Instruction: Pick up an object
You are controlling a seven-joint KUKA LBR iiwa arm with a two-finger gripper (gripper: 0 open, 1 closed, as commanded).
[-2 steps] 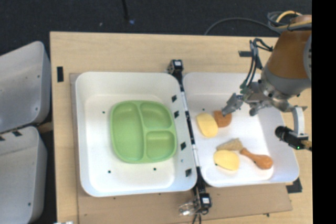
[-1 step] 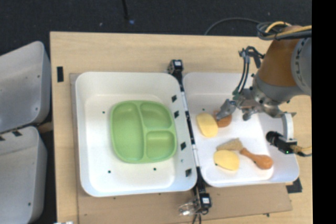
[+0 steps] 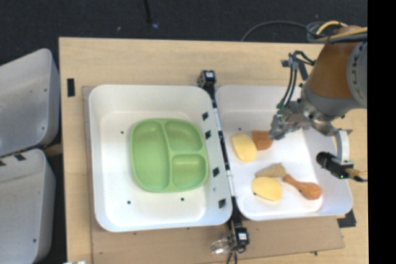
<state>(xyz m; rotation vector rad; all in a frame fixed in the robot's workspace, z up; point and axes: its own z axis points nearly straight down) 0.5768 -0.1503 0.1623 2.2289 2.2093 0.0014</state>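
The right bin (image 3: 247,99) holds several toy foods. A pale yellow piece (image 3: 244,147) lies at its left side, with a small brown piece (image 3: 262,141) touching it on the right. Lower down are another yellow piece (image 3: 267,188), a tan wedge (image 3: 271,170) and an orange-brown drumstick (image 3: 303,187). My gripper (image 3: 279,126) is low in this bin, just up and to the right of the brown piece, at its right end. Nothing is visibly lifted.
The left bin (image 3: 111,195) holds a green divided plate (image 3: 168,154). A black-clipped divider (image 3: 218,145) runs between the bins. The arm's grey and orange body (image 3: 334,80) hangs over the right bin's far right side, with cables (image 3: 294,71) looping behind it.
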